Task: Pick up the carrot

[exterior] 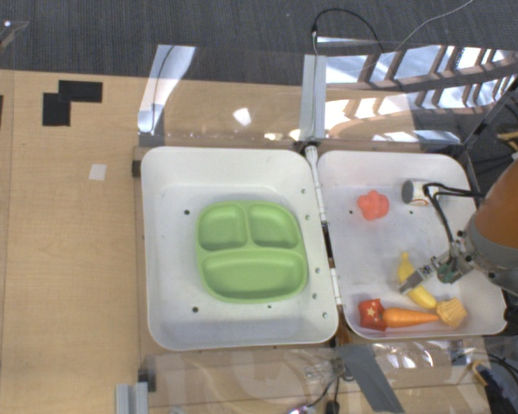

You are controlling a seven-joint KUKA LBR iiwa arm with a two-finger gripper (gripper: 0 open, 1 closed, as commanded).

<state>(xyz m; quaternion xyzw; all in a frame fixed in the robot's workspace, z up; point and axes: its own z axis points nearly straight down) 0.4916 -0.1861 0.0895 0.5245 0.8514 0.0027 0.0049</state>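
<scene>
— While the arm with its orange band (511,221) reaches in from the right, where does the tapered orange toy carrot (408,318) lie?

— On its side along the near wall of the right shallow white plastic bin (363,257), with its thin tip pointing right. Its thick end touches a red toy pepper (371,314) in the near left corner. Its tip comes close to a pale yellow ridged toy corn piece (451,311).

— And the tool (421,278)?

— It hangs over the near right part of that bin, just on the far side of the carrot and apart from it. A small rounded yellow toy (423,297) sits between the tool and the carrot. A curved yellow banana-like toy (405,268) lies just left of the tool. Whether the tool is wide or narrow, I cannot tell.

— What else is in that bin?

— A lumpy pinkish-red toy fruit (373,204) lies toward the far left, and a small grey rounded thing (408,191) lies just right of it.

— And the other bin?

— The left shallow white plastic bin (168,231) carries a light green plastic plate (250,253) with three compartments, roughly in its middle. Both bins sit side by side on the pale wooden counter (60,257), which bears black angular marks (69,100) at its far left.
</scene>
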